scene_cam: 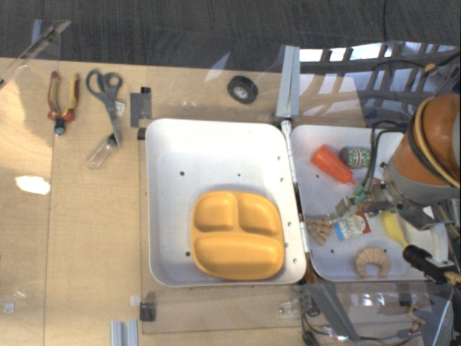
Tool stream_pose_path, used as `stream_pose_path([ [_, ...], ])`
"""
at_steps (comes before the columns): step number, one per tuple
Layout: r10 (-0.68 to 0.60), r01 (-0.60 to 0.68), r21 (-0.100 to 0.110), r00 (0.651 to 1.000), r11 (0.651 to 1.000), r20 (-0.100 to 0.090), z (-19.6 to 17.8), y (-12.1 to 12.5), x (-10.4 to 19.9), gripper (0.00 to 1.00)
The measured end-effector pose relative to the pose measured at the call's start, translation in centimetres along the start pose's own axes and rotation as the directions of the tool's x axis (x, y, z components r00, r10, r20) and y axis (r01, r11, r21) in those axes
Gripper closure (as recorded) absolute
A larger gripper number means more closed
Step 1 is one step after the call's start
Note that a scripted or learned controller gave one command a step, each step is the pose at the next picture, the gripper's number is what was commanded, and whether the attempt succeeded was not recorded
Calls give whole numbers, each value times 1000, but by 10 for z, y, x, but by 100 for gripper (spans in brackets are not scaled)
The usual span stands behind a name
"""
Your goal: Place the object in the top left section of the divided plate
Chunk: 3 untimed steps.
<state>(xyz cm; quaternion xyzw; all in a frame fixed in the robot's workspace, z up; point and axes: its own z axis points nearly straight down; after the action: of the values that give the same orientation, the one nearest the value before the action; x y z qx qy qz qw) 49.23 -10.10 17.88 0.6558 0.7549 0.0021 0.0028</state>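
Partly hidden, the gripper (351, 209) hangs over the right bin's (317, 254) clutter

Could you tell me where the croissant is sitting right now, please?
The croissant lies in the right bin, near its front edge, just below the small packet and left of the arm's base.

Wooden bench (72, 229); dark ribbed floor (180, 13) behind.
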Motion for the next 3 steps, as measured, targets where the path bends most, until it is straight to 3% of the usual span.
stream_pose_path([
  [1, -35, 35, 1, 999, 999, -2, -34, 28, 119, 100],
  [2, -663, 663, -1, 749, 749, -2, -38, 22, 182, 100],
  [3, -708, 708, 0, 706, 706, -3, -42, 125, 206, 100],
])
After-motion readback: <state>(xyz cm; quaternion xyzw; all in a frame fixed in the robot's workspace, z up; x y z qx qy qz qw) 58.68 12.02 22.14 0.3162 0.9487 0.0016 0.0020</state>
